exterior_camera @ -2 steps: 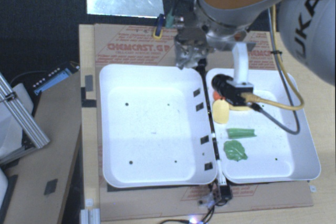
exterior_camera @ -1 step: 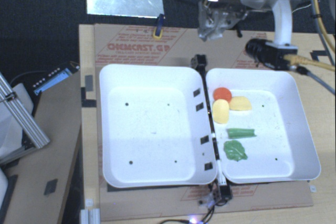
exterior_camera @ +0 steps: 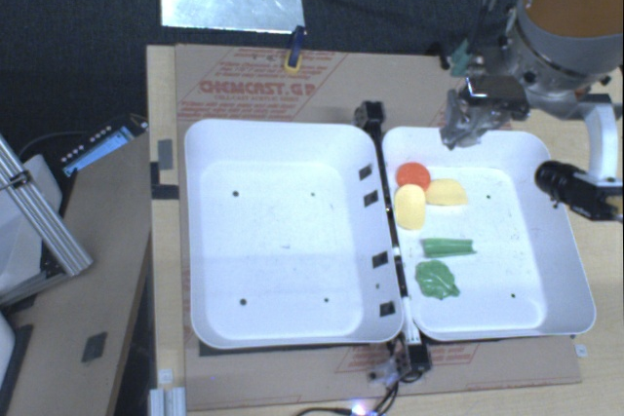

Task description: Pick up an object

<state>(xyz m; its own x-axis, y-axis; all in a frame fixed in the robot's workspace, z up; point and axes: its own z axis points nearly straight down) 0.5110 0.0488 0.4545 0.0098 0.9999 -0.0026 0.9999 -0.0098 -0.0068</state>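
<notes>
A: Which item is suiting a pick?

B: The orange ball [exterior_camera: 413, 174] is looking light, rigid and smooth, probably slippery; closing across its widest part is advisable. It is sitting in the right bin [exterior_camera: 546, 307], touching two yellow pieces [exterior_camera: 427, 200].

A: Where is the gripper [exterior_camera: 466, 127] hanging?

B: Over the bin's far edge, near the ball, slightly right of it. Its opening and contents: cannot tell.
</notes>
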